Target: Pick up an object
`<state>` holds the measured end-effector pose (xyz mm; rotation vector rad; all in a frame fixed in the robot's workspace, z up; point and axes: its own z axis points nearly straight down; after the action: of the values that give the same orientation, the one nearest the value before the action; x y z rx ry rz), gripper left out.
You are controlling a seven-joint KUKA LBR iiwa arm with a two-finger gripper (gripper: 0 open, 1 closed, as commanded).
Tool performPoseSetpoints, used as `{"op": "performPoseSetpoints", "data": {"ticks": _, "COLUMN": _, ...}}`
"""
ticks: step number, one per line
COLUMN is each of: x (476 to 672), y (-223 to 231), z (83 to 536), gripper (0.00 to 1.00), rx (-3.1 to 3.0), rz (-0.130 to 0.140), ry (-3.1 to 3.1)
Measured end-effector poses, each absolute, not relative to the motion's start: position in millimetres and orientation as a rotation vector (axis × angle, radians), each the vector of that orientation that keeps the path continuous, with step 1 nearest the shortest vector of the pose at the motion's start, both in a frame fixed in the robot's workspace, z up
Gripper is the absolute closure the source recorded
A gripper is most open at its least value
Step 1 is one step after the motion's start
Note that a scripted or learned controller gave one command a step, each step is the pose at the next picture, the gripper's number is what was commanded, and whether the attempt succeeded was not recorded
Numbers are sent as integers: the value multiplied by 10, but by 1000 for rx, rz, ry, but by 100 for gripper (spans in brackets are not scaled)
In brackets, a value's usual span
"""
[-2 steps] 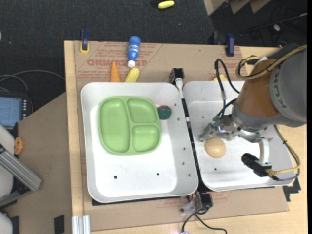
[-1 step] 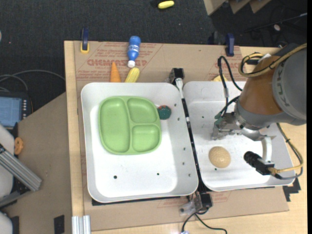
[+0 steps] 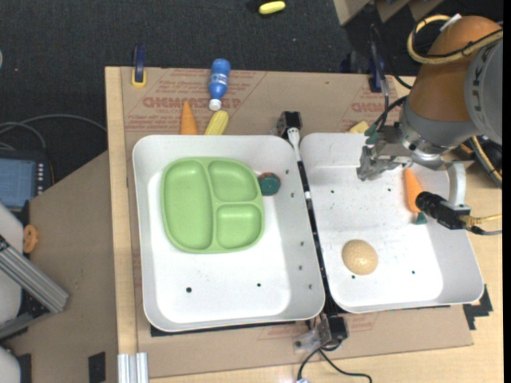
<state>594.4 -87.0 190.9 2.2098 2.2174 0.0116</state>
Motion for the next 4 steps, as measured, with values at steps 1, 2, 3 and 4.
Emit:
{"op": "performPoseSetpoints", "data": {"ticks": 1, "x": 5907, "y": -872, "z": 1848, "gripper": 0, "rx": 2220, "rz": 0, "ry": 2222}}
{"op": "performPoseSetpoints", "data": {"ticks": 2, "x": 5427, "y": -915, "z": 802, "gripper": 0, "rx": 2228, "rz": -5, "ry": 2222}}
{"op": "performPoseSetpoints", "data": {"ticks": 3, "x": 5450, "y": -916, "z": 844, "gripper": 0, "rx": 2222, "rz": 0, "ry": 2220}}
{"op": "performPoseSetpoints", "data": {"ticks": 4, "x": 5106, "y": -920, "z": 858, "gripper": 0, "rx": 2227, "rz": -4, "ry": 2223}}
